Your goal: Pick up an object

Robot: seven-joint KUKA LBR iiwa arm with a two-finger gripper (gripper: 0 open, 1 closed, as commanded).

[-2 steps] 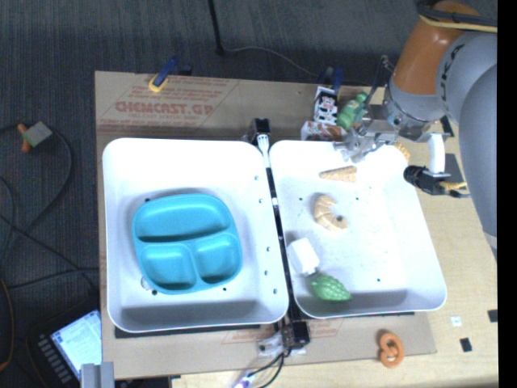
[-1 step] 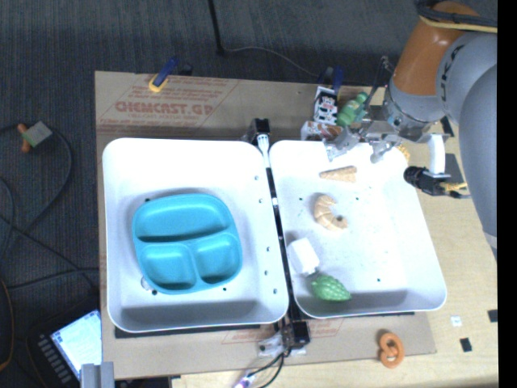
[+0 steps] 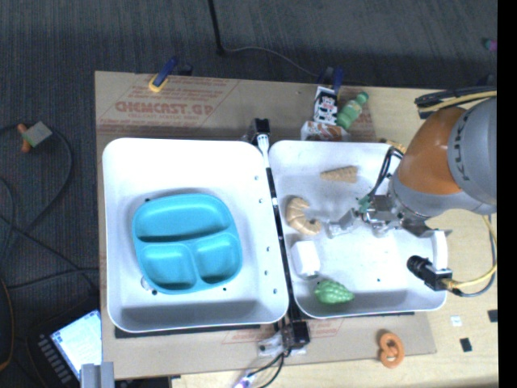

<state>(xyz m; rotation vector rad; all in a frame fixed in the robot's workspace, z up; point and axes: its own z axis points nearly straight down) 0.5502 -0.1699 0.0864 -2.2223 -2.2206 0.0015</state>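
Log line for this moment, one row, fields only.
arm: over right bin | gripper: low beside croissant, nothing seen held | also in bin: cone, white block, green toy | left bin: blue tray

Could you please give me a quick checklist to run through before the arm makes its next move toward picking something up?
1. Gripper is over the right bin: ok.
2. Something is gripped already: cannot tell; nothing shows between the fingertips, but the view is too small to be sure.
3. Nearest target: the croissant lies just left of the gripper, apart from it: ok.
4. Other items stand free of each other: white block, green toy and cone lie apart: ok.
5. Left bin holds the blue divided tray, away from the arm: ok.
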